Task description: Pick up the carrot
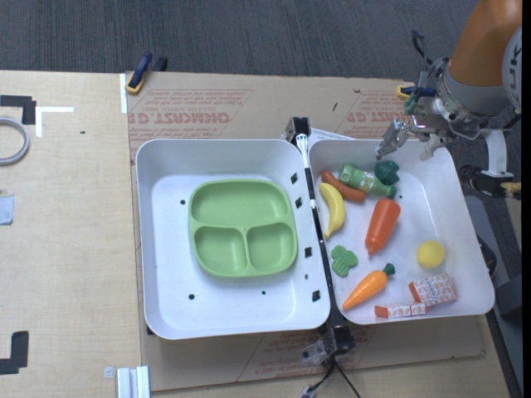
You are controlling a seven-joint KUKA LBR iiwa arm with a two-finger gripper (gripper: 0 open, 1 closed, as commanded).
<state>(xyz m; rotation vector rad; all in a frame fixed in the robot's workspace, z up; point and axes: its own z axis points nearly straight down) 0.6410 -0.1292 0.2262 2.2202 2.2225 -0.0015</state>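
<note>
A small orange carrot [365, 288] with a green top lies near the front of the right bin [465, 222], pointing front-left. A larger orange carrot-like piece [382, 225] lies mid-bin, with a dark green piece [387, 171] just behind it. My gripper [412, 144] hovers over the right bin's back edge, well behind both carrots. Its fingers [389, 143] are spread open with nothing between them.
The right bin also holds a banana [333, 208], a green bottle [366, 180], a red sausage-like piece [343, 186], a green leafy toy [343, 260], a yellow lemon [430, 254] and red-and-white boxes [432, 289]. The left bin [158, 222] holds a green divided plate [243, 226].
</note>
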